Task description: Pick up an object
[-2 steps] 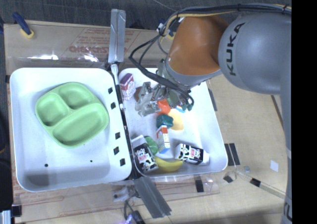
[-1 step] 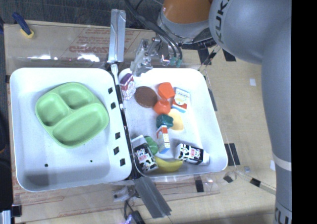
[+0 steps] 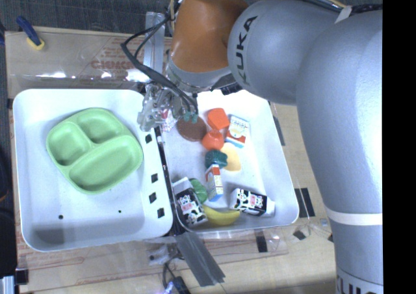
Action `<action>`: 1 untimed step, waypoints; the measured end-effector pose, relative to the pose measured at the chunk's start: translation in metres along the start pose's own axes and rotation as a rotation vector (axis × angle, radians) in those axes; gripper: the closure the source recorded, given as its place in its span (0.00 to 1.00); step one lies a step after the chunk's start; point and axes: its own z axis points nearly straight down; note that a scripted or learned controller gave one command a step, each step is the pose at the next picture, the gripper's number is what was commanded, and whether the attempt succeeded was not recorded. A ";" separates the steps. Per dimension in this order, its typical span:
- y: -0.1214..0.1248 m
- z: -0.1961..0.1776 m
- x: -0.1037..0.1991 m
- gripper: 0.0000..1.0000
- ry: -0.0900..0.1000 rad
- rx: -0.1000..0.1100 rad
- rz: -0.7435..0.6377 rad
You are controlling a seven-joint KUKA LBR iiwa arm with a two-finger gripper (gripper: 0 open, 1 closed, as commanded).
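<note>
- My gripper (image 3: 164, 112) hangs over the wall between the two bins, at the upper left corner of the right bin (image 3: 281, 175); I cannot tell how it is set.
- A brown disc (image 3: 190, 131) lies just beside my gripper, inside the right bin.
- Past the disc, away from my gripper, sit an orange block (image 3: 218, 119) and a small carton (image 3: 238, 129).
- Along the right bin's lower wall lie a banana (image 3: 221, 215) and two cow-print cartons (image 3: 250, 202).
- A green divided plate (image 3: 95, 148) rests in the left bin (image 3: 39, 221).
</note>
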 end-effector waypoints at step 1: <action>-0.048 0.025 0.022 1.00 -0.025 -0.018 -0.123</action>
